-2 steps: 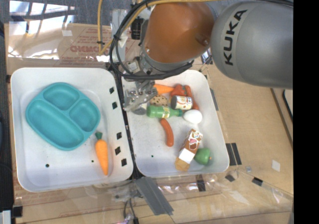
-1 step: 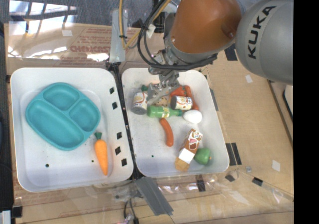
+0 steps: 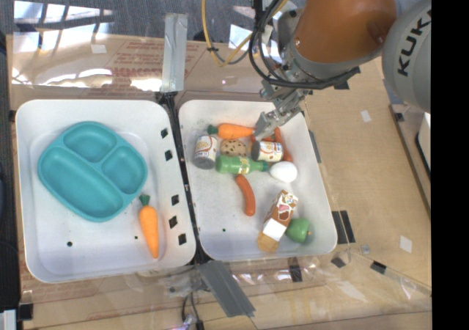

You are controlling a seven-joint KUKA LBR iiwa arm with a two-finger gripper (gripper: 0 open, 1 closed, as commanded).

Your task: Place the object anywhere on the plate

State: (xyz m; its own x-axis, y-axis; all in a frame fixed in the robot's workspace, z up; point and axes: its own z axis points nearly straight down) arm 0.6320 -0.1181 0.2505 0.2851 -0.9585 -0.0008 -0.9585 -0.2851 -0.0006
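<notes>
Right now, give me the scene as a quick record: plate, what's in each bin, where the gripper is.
plate: teal divided plate, left bin, nothing on it
left bin extras: carrot beside the plate, off its lower right edge
right bin: carrot, two cans, cookie, green bottle, egg, sausage, brown bottle, green apple
gripper: over right bin's top edge, among the items

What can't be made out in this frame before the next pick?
- Gripper: finger state and any contact unclear in the camera view; blurred against the clutter.
- Orange item behind the can: mostly hidden by the can, identity unclear.
- Can labels: too small to read.
- Arm: cut off by the top edge.
</notes>
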